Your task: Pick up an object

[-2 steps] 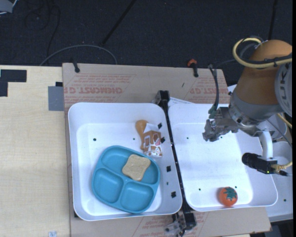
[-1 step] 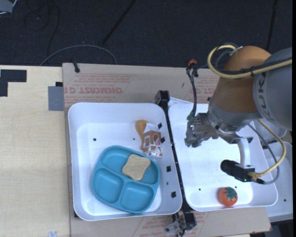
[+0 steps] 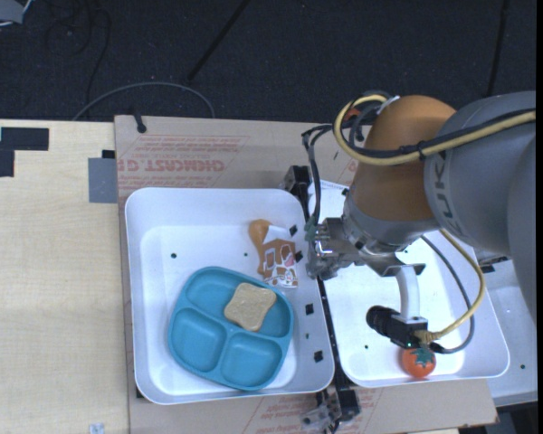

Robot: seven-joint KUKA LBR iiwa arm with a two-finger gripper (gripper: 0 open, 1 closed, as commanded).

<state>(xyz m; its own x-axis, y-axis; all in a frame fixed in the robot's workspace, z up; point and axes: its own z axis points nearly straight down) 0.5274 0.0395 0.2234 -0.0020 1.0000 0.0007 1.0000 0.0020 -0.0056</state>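
Two white bins sitting side by side on a cardboard sheet [image 3: 208,156] printed with reddish lettering: left bin [image 3: 149,269] at centre frame, right bin [image 3: 489,355] toward the lower right. Pale wooden bench top [image 3: 45,269] lying along the left of the frame, bearing black squares [image 3: 14,147] and a grey patch [image 3: 100,179]. Dark floor with loose cables [image 3: 145,89] running across the top.

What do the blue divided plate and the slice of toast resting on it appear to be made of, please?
Blue divided plate: looks like moulded plastic, given its even colour, soft sheen and rounded compartment walls. Slice of toast: probably a toy of foam or plastic, matte tan with darker crust edges; the view is too coarse to be sure.
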